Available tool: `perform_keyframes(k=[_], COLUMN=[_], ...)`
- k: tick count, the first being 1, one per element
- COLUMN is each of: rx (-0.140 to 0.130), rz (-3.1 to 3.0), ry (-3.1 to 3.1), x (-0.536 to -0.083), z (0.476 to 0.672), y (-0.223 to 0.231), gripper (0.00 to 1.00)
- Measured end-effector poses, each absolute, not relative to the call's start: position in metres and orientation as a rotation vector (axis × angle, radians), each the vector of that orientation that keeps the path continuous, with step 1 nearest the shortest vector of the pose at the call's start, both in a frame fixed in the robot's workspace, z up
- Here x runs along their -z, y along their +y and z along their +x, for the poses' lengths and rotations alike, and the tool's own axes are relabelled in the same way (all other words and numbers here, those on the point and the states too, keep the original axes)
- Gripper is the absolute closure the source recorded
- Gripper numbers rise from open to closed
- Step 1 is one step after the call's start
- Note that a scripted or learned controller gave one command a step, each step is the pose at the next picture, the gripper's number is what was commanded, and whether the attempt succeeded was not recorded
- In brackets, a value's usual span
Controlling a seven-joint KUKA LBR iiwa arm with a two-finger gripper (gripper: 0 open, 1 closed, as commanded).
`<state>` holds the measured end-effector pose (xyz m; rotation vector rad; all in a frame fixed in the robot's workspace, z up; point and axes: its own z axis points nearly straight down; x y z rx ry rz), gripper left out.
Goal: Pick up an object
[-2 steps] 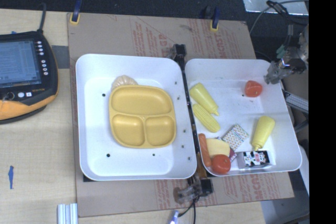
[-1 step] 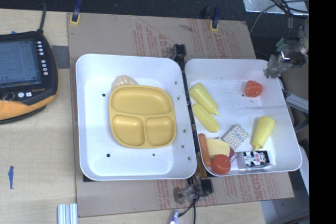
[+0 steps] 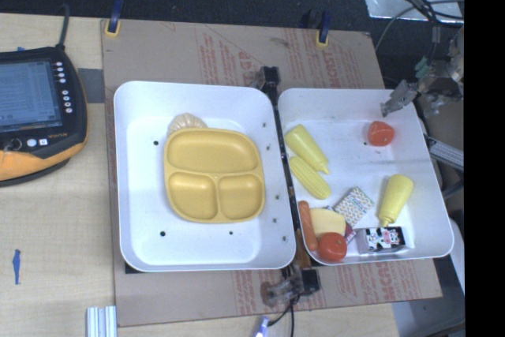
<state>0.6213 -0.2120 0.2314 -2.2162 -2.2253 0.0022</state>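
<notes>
The right bin (image 3: 347, 110) holds several toy foods. A red tomato (image 3: 380, 132) lies near its far right corner. Two yellow corn cobs (image 3: 306, 147) (image 3: 309, 177) lie along its left side, and a yellow bottle (image 3: 394, 198) lies at the right. A checkered packet (image 3: 353, 205), a yellow cheese wedge (image 3: 327, 221), a second red tomato (image 3: 332, 247), an orange carrot (image 3: 305, 223) and a black-and-white carton (image 3: 384, 238) crowd the near edge. My gripper (image 3: 397, 99) hovers over the bin's far right corner, just up and right of the first tomato, with nothing seen in it.
The left bin (image 3: 142, 170) carries a yellow divided plate (image 3: 214, 174) with a beige object (image 3: 187, 122) behind it. A tablet pendant (image 3: 35, 110) rests on the bench at far left. Cables and clutter sit beyond the right bin's far right corner.
</notes>
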Motion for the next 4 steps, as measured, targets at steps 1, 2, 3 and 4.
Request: perform_keyframes(k=[1, 2, 3, 4], rx=[-0.006, -0.006, 0.002, 0.003], rz=[-2.214, -2.213, -2.218, -2.210], ry=[-2.225, -2.224, -2.230, -2.234], x=[-0.216, -0.141, -0.095, -0.106], z=[0.597, 0.538, 0.492, 0.493], y=[-0.212, -0.210, -0.213, -0.212], gripper=[0.00, 0.00, 0.00, 1.00])
